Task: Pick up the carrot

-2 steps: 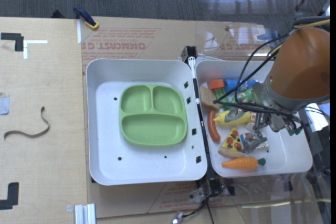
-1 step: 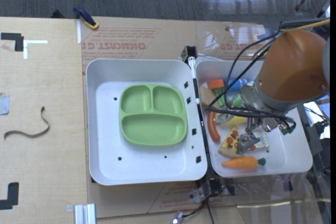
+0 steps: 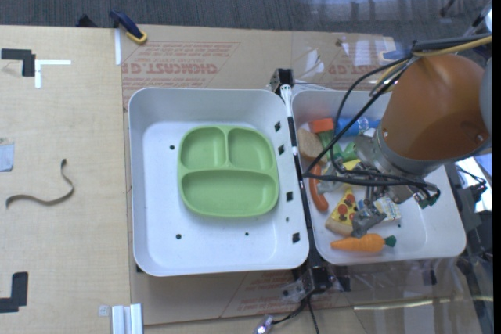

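Orange carrot (image 3: 359,244) lies flat near the front wall of the right bin (image 3: 438,246), long axis running left-right, green end to the right. The pincer (image 3: 365,223) hangs just behind it, practically on top; can't tell how wide it's open.

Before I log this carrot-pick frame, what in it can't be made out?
- Gripper: whether its fingers are open or shut, blurred among cables, camera view.
- Right bin: contents of its middle and far side, covered by the arm.
- Carrot: any contact with the gripper, too small to judge.
- Toy food beside the pizza slice: shapes overlap.
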Motion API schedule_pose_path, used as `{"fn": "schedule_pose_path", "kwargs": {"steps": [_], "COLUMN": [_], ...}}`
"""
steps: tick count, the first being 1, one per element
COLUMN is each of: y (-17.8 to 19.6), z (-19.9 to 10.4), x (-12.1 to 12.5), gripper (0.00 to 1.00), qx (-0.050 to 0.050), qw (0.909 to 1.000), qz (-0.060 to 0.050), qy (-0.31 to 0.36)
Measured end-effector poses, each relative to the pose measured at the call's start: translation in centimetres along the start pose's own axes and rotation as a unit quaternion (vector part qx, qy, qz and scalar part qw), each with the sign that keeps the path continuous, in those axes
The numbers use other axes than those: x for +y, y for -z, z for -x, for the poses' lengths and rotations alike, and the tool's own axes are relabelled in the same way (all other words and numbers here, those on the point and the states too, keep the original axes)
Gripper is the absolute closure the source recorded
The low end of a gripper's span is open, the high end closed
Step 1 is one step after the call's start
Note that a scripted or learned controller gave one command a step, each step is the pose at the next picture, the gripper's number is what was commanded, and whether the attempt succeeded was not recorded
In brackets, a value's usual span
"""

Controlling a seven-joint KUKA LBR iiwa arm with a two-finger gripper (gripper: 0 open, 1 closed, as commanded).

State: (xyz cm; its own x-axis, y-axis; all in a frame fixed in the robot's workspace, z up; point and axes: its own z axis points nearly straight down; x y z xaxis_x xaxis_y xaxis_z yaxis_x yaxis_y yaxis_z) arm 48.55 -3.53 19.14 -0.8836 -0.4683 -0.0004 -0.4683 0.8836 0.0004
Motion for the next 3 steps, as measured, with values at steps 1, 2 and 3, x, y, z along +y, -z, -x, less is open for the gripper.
{"fn": "schedule_pose_path", "kwargs": {"steps": [1,2,3], "y": [0.02,0.04,0.04], "z": [0.70,0.60,0.60], "x": [-1.64,-1.91,-1.91], "gripper": [0.00,0.00,0.00], "qx": [-0.002,-0.002,-0.002], "qw": [0.9925,0.9855,0.9855], "qz": [0.000,-0.001,0.000], "qy": [0.122,0.170,0.170]}}
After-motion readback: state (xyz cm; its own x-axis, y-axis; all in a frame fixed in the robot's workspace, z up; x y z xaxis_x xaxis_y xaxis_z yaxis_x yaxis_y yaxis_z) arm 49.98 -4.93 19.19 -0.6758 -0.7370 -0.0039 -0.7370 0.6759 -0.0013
